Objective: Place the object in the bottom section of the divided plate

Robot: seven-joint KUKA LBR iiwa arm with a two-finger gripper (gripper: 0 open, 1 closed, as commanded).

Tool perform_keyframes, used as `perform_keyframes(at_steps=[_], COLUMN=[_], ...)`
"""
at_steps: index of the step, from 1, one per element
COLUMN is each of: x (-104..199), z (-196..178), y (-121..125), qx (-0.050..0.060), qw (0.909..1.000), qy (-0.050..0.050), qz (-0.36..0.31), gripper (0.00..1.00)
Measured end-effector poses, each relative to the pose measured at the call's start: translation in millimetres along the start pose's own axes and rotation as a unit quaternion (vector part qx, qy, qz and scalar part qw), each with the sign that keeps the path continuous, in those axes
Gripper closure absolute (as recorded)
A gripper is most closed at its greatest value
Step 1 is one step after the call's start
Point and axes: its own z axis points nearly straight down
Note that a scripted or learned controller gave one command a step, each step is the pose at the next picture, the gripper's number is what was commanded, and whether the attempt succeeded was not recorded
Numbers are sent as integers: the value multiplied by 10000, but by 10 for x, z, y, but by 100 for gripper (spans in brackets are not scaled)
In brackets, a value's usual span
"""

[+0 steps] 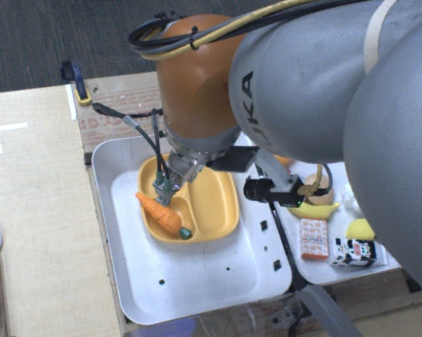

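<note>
- The grey arm [327, 107] with its orange band [193, 72] reached in over the right bin [390, 261] to the left bin [135, 293].
- The yellow divided plate [215, 208] lay in the left bin, toward its far edge.
- The carrot [161, 212] lay slantwise across the plate's left section, its green end near the plate's near rim.
- The gripper [164, 189] hung just above the carrot's upper end; whether its fingers were parted or closed could not be told.
- A banana [315, 209], a small red packet [313, 238] and a black-and-white carton [355, 252] lay in the right bin.

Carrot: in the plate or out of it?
In. The carrot lies across the yellow divided plate, in its left compartment, green end at the rim.
</note>
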Motion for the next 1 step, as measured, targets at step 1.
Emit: perform_keyframes(at_steps=[1], x=[1], z=[0], y=[0], qx=[1], qw=[10000], qy=[1], qz=[1], gripper=[0])
